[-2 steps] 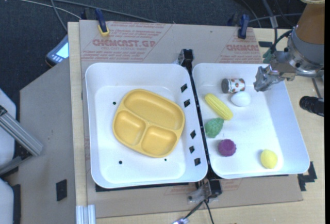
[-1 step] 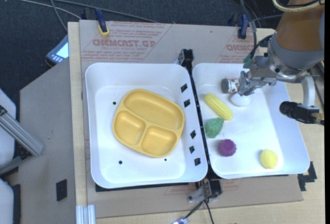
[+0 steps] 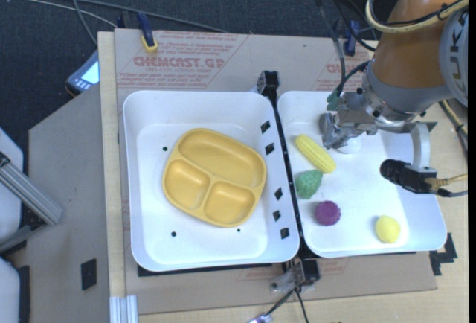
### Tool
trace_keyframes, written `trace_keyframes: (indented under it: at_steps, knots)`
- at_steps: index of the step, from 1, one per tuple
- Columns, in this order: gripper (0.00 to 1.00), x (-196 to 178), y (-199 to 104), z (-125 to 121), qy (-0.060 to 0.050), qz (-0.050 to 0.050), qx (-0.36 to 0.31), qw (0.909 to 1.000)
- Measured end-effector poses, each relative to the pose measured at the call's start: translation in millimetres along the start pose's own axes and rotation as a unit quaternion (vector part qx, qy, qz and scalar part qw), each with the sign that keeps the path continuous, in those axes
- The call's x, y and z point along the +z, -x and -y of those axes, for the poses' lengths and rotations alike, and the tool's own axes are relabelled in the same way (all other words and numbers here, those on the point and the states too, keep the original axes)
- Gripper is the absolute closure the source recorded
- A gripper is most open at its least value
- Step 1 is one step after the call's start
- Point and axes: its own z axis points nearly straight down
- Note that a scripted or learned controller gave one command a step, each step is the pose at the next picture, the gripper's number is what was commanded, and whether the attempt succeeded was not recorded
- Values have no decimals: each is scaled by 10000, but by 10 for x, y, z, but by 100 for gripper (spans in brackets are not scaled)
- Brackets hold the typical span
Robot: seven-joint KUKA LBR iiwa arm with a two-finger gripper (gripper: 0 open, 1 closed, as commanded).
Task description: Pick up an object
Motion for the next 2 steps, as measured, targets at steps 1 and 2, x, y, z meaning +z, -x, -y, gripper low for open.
trace_keyframes:
  at_steps: [1, 2]
  knots:
    - [100, 28, -588, 191, -4, -4, -7, 10000]
    - [100, 213, -1048, 315, -11, 1, -2, 10000]
